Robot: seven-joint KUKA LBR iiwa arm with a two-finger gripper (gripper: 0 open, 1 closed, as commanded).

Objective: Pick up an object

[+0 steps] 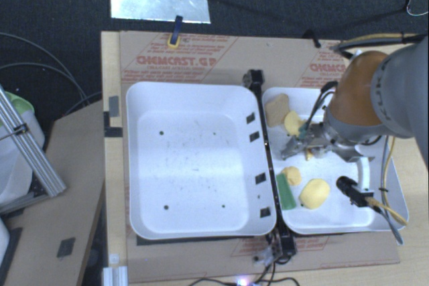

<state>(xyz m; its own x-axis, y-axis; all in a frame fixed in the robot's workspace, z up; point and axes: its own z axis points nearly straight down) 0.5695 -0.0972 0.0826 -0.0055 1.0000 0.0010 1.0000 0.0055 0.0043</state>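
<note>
Grey arm over the right-hand bin, reaching among small yellow and tan objects.

The brown cardboard-topped bench (201,50) spans the middle of the frame and bears two shallow white plastic bins: the larger-looking left bin (194,161) at centre and the right bin (348,218) at lower right. The grey arm with the orange band (375,100) enters from the right edge, its two-finger gripper (289,149) low over the right bin; whether its fingers are apart or together cannot be told, as they blur into a metallic smear. Around it lie a tan rounded block (276,109) toward the bin's upper left, a yellow lemon-like ball (314,193) below, a green stick (286,193) by the left wall, a small yellow lump (292,122), and another yellow bit (291,175).
</note>
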